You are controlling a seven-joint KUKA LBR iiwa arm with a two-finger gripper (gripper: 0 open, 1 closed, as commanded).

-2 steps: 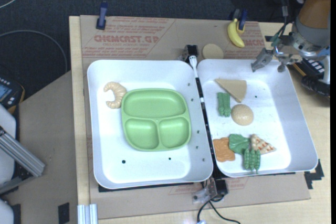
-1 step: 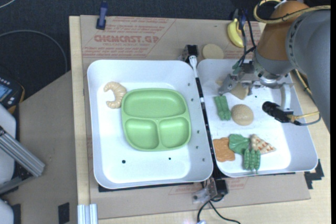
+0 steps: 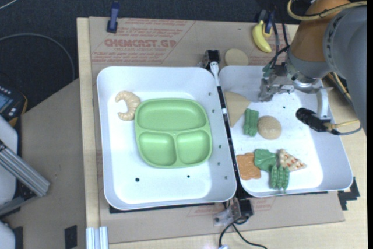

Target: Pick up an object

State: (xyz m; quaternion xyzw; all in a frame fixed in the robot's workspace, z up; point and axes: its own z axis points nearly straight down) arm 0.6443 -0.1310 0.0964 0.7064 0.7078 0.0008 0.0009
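Gripper (image 3: pixel 269 90): your fingers hang low over the right bin (image 3: pixel 326 178)'s far end.
Fingers: too small, can't tell their spread.

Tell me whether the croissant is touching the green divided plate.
Touching, it seems. In the camera view the croissant lies against the upper-left rim of the green divided plate, with no white bin floor between them.

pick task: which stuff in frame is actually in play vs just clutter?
In play (right bin, by the gripper):
- green pickle piece
- round bun
- tan wedge
- orange cracker
- green leafy toy
- pizza slice

Lying about:
- green divided plate and croissant, left bin
- banana, tan disc, blue clip on the bench
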